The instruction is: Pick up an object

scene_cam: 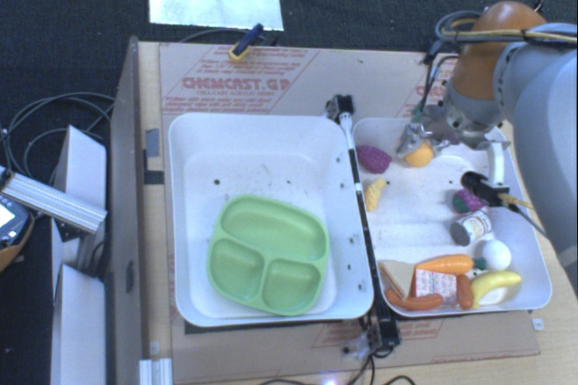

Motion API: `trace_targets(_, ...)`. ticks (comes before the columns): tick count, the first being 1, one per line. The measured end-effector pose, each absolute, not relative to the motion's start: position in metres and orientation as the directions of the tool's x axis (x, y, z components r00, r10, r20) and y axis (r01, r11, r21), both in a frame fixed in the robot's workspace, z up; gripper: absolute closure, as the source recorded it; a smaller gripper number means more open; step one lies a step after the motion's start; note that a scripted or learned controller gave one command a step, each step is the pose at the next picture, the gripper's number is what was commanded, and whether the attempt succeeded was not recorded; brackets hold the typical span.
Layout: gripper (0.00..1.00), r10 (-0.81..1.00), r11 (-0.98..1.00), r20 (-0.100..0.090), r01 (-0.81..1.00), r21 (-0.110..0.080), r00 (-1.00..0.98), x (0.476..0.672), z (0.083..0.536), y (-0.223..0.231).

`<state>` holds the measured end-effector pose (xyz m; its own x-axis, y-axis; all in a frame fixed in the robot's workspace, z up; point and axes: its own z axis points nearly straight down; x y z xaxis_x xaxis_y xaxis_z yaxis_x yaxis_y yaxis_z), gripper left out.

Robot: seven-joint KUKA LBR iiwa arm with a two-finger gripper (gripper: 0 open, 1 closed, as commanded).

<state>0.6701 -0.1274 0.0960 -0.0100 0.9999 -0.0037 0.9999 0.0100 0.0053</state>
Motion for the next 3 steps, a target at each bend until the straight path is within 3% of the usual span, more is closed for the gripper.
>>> trace_targets(1,1.00,1.000,0.005,0.000,1.000,0.002,-0.005,0.669,0.085,-0.082)
trace_targets(2,1.00,1.000,0.005,0.000,1.000,0.005,-0.005,0.594,0.186,-0.030)
trace_targets(3,1.00,1.000,0.005,0.001,1.000,0.001,-0.005,0.568,0.213,0.013)
